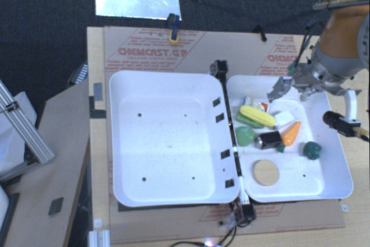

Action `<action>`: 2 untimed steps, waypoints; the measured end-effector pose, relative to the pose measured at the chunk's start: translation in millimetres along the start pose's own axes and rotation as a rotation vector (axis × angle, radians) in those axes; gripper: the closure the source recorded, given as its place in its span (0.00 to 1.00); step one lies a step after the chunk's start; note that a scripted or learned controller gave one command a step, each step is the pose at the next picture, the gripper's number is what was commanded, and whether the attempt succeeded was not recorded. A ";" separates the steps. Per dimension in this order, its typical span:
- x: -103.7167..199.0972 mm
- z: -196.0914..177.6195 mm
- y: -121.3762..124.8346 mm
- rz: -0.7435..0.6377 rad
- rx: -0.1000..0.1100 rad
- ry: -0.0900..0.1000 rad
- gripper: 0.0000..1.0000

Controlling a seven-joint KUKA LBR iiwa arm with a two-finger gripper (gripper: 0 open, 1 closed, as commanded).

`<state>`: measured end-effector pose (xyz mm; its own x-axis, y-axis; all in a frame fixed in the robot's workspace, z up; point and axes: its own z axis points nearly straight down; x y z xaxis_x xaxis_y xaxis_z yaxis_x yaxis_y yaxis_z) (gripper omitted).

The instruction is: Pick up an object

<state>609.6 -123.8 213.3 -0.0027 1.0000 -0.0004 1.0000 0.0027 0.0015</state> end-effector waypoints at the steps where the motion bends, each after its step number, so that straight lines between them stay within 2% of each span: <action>1: 29.9 126.6 31.3 -0.005 -0.010 -0.004 0.00; 2: 29.2 107.3 34.5 -0.004 -0.017 -0.002 1.00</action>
<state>644.2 -94.6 106.0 -0.0067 1.0000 -0.0020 0.9998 0.0067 0.0187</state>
